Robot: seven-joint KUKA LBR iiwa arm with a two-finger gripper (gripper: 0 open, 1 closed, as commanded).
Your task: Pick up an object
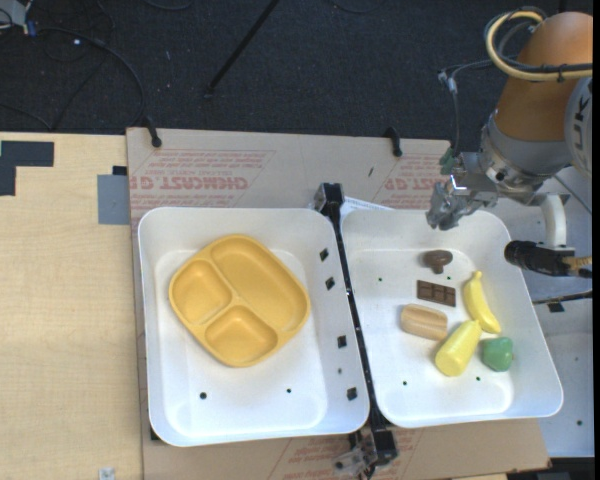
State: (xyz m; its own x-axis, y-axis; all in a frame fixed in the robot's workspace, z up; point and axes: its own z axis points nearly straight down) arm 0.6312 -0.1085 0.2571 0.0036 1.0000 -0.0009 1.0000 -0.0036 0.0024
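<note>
White plastic bins sit side by side on a cardboard sheet (280, 173) laid over the bench. The left bin (180, 408) holds a yellow divided tray (239, 299) with three compartments, lying a little left of the bin's middle and turned at a slant.

The right bin (410, 238) holds a cluster of toy food in its right half. Farthest back is a small brown mushroom-shaped piece (438, 260). Just nearer lies a dark brown chocolate bar (436, 292), flat on the floor. Near that is a tan bread roll (423, 321), lying on its side. A yellow banana (481, 303) runs near-to-far along the right of the chocolate bar. A second yellow piece, pear-like in shape (458, 348), lies tilted between the roll and a green round piece (497, 354); it looks to touch the green piece and the banana's near end.

The arm's orange band (552, 78) shows at the far right, and the gripper (445, 215) hangs over the far edge of the right bin, apart from the mushroom-shaped piece and the other food. Nothing is seen between its fingers; whether it is spread or closed cannot be told at this angle.

A black clamp (329, 199) stands where the two bins meet at the far side.
</note>
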